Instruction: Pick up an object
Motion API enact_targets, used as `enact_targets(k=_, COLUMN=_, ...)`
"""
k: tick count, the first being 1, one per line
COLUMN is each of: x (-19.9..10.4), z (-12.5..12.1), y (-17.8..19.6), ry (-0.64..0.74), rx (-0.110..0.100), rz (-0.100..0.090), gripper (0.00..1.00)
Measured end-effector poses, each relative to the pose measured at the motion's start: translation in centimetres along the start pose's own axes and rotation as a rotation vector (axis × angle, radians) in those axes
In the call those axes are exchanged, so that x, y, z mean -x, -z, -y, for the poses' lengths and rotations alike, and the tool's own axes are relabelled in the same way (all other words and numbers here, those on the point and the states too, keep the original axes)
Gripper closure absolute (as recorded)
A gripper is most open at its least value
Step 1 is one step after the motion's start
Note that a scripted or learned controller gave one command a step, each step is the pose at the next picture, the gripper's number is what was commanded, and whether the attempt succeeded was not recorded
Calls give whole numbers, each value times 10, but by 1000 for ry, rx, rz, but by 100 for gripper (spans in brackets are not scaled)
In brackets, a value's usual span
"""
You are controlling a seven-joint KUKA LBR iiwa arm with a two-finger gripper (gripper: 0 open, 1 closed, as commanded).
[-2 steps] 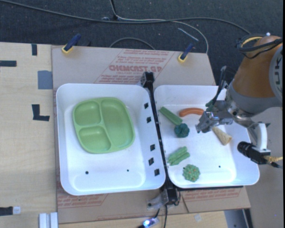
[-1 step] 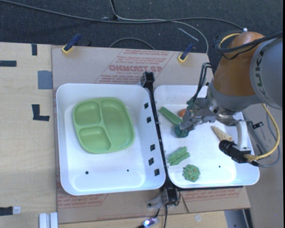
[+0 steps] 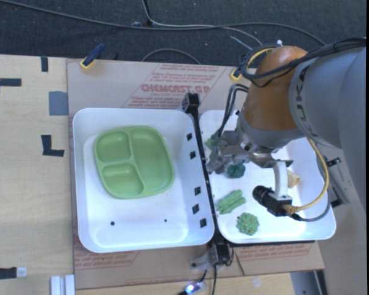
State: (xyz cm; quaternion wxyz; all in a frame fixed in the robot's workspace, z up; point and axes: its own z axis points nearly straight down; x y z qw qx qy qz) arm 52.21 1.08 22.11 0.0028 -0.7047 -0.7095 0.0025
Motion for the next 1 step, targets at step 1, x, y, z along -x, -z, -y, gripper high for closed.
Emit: enact_targets(k=1, x=-55, z=9, y=-6, ry=-1, rx=0, rz=1, gripper=100)
